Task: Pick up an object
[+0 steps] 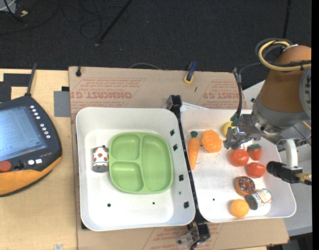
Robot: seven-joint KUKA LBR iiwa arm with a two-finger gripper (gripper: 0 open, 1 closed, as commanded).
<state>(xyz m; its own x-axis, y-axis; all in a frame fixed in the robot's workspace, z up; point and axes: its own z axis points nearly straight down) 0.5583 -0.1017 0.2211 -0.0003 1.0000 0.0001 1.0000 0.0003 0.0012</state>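
My gripper [235, 138] hangs low over the right bin [216, 204], just above a red tomato [239, 157]; the fingers are dark and blurred. A second red tomato [255, 169] lies to its right and a strawberry-like red piece [254, 151] sits beside the gripper. An orange fruit [212, 141] and a carrot [193, 150] lie to the gripper's left. A chocolate donut [245, 185], a small can [262, 197] and an orange ball [239, 208] sit near the bin's front. A yellow piece [228, 127] peeks out behind the gripper.
The left bin [91, 202] holds a green divided plate [141, 162] and a small spotted can [100, 159] at its left. A teach pendant [21, 139] rests on the bench at far left. A black clamp [175, 104] joins the bins.
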